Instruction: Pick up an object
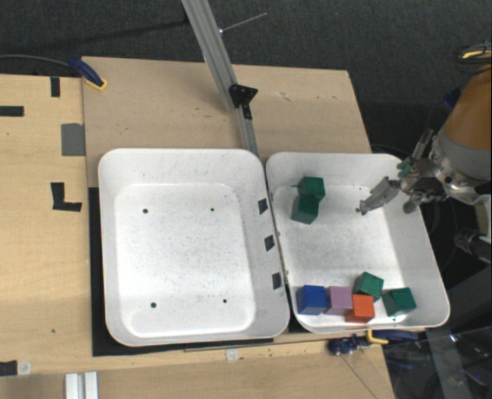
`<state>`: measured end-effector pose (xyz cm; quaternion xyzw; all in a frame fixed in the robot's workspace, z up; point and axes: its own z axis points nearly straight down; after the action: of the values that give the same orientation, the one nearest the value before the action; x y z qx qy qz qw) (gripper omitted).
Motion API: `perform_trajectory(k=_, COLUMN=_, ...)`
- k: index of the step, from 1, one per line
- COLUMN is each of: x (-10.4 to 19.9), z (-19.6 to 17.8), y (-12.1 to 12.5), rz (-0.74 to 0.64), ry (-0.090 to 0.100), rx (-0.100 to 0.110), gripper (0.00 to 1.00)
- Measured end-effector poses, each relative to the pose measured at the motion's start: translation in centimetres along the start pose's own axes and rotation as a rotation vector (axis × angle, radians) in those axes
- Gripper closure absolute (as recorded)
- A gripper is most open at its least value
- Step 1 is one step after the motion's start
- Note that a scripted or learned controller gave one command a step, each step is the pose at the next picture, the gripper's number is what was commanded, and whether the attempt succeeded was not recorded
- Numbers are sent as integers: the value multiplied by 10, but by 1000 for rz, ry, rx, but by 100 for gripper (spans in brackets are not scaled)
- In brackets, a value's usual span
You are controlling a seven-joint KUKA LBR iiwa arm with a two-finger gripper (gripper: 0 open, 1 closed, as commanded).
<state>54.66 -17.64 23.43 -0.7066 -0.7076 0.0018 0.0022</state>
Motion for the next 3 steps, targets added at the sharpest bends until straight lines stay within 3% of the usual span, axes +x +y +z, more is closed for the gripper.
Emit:
perform_trajectory(k=2, x=-5, z=92, y=-13, rz=1, ry=1, rx=1, gripper=0)
perform_trajectory(k=3, x=-4, z=79, y=-11, rz=-1, ry=0, rx=-3, gripper=100)
